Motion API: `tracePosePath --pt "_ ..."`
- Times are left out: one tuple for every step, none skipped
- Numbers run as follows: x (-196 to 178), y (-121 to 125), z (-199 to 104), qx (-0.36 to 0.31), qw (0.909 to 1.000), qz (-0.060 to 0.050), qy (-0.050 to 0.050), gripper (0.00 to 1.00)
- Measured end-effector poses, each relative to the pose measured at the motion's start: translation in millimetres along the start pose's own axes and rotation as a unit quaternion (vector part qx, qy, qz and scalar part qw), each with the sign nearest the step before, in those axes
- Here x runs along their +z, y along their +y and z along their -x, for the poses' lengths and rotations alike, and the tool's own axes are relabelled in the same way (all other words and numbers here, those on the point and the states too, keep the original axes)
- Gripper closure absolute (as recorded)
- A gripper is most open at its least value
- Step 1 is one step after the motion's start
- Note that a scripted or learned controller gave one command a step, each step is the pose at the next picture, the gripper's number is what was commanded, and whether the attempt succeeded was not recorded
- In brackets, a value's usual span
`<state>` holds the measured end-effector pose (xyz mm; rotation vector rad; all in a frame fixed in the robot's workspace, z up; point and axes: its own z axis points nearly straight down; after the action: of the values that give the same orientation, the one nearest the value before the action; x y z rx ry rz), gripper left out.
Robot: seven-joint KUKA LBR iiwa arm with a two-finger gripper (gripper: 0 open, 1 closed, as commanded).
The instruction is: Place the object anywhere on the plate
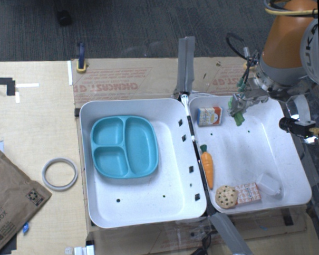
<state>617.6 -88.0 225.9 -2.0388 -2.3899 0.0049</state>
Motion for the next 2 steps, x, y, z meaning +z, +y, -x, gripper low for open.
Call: tracePosePath --pt "-0.2 18.9 -76.4 -0.117 0.9931 0.0 0.0 1.0" --pt "34.6 65.9 -169.1 -0.072 0.9974 0.001 0.0 1.0"
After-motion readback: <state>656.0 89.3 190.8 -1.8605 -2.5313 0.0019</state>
